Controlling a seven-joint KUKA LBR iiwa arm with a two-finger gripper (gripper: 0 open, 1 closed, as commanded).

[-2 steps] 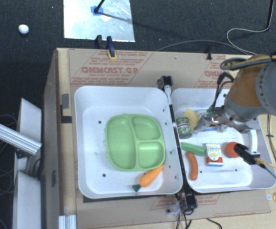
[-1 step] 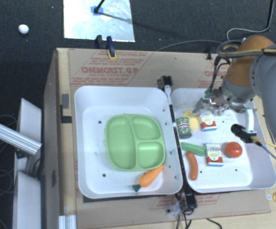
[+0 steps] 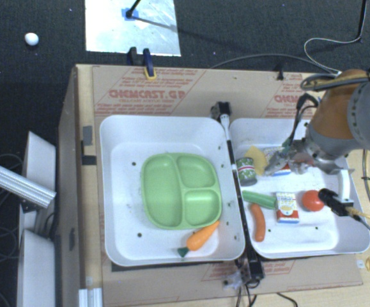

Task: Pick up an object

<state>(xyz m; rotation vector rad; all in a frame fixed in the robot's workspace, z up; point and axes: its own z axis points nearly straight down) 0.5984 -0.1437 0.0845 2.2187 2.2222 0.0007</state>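
2 white bins noted. We find the gripper [image 3: 279,163] low in the right bin [image 3: 312,238], beside the can [image 3: 246,171]; its grip state we cannot tell. Tomato [image 3: 312,200] lies right of the can.

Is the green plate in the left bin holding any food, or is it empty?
Empty. All three sections of the green plate show bare green; the carrot lies beside it on the bin floor, touching its lower edge.

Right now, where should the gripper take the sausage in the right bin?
Grip the sausage at mid-length, coming from above, fingers closing across its narrow width. It lies flat, long axis running near to far. Bare floor lies on its left; the small carton sits close on its right, so probably keep the opening narrow.
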